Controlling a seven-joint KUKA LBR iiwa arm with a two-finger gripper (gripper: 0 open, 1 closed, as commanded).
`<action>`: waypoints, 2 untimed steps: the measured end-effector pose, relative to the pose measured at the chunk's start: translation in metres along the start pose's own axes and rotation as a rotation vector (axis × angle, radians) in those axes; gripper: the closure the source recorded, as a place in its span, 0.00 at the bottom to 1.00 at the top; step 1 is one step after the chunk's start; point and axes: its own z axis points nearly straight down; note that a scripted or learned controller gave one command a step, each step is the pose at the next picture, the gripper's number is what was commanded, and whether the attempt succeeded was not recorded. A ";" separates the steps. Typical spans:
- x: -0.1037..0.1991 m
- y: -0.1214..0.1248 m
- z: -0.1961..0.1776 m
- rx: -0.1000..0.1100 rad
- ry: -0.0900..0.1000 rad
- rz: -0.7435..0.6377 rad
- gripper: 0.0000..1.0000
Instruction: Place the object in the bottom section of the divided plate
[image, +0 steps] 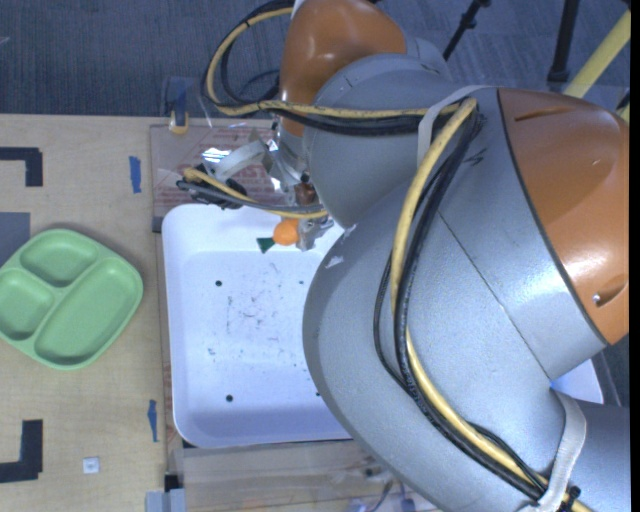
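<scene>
Fingers (300, 232) at orange obj (285, 233) in white bin (190, 260); grip state unclear.

A: Bin (230, 330), condition?
B: Right part hidden under the arm (470, 300).
A: Orange object (285, 232)?
B: At the bin's far edge, partly covered by the gripper (300, 215); finger state unreadable.
A: Arm?
B: Cut off at the right edge.

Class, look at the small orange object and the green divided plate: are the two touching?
Apart. The camera view shows the orange object in the white bin, while the green divided plate lies outside it on the wooden bench.
</scene>
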 end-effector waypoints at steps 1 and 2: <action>-0.011 0.037 -0.001 -0.001 -0.005 -0.063 1.00; -0.006 -0.016 0.057 0.000 -0.002 0.080 1.00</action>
